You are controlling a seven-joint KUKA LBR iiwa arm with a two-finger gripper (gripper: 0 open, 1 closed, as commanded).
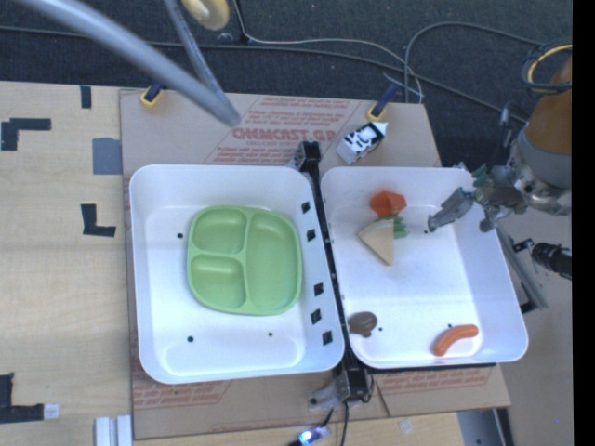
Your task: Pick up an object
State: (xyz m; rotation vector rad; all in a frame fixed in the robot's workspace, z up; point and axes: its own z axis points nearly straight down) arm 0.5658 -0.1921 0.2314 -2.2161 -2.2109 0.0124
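Bins are seen side by side on the bench. Nearest the camera, in the right bin [483,277], an orange sausage [455,338] is found by the front wall, and a small brown round thing [362,322] is found near the front left corner. Farther back, a tan wedge [379,242] is placed next to a bit of green, and a red-orange lump [388,202] is seen just behind it. The gripper [465,207] is held over the right side of this bin, opened wide, with nothing between its fingers. A green divided plate [245,259] is laid in the left bin [153,249].
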